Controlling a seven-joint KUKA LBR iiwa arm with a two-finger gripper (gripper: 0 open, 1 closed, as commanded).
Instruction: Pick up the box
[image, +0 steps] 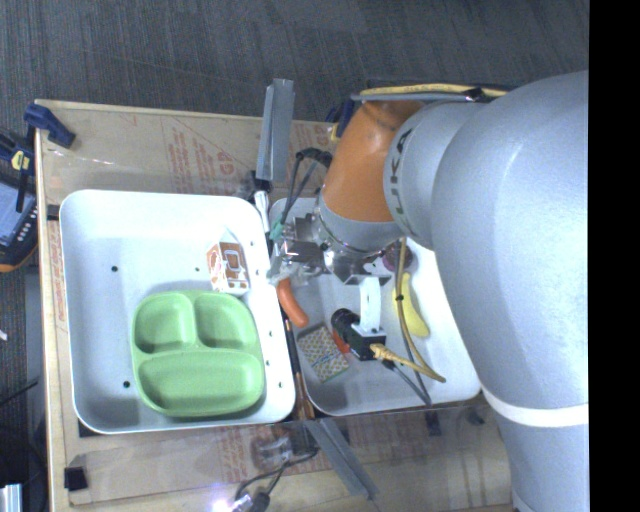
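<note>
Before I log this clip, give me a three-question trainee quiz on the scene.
1. True or false: the box lies in the left bin.
2. What sits just below the box in the view? A) green tray B) banana C) carrot
3. Fill in: the banana lies in the ___ bin.

Key: 1 true. 2 A, the green tray. 3 right; the right bin also holds the carrot, by the wall between the bins.
</note>
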